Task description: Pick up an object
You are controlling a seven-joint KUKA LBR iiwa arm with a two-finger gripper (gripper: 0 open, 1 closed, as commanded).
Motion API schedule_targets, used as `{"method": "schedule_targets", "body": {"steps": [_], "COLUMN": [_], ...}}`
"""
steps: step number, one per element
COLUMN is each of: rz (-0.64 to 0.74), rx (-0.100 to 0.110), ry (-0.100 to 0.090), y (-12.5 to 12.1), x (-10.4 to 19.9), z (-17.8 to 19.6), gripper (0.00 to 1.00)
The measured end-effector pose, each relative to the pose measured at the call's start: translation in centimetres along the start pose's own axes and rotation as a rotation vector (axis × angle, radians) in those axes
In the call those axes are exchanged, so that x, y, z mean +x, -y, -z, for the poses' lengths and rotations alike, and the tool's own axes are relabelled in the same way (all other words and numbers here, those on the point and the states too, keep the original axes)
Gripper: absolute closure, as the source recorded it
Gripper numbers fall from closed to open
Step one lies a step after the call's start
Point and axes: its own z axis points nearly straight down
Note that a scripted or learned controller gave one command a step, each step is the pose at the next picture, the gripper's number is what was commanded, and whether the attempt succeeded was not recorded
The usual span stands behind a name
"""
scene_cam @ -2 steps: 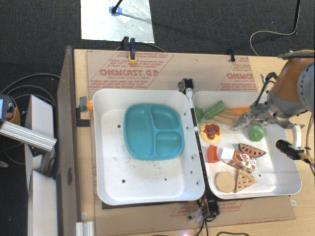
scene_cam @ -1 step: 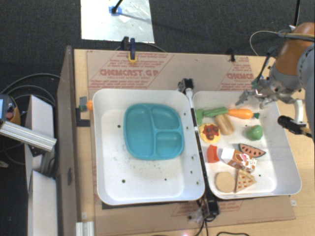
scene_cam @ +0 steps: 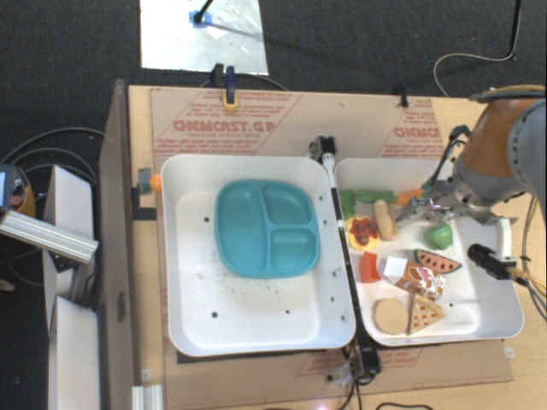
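The right bin holds several toy foods. A tan bun lies by a red berry cluster, with a green piece behind them. Toward the front are a red block, a watermelon slice, a pizza slice and a round cookie. My gripper hangs low over the back of this bin, just right of the bun, beside an orange piece and up-left of a green round fruit.
The left bin bears a teal divided plate. A ridge where the two bin walls meet separates the bins. Cardboard lies behind them. Cables and a metal rail sit off the bench at the left.
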Motion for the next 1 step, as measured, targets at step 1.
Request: {"method": "schedule_targets", "body": {"steps": [1], "rz": [-0.002], "rx": [-0.003], "ry": [0.003], "y": [3.19], "x": [-2.83], "z": [0.17], "gripper": [0.0]}}
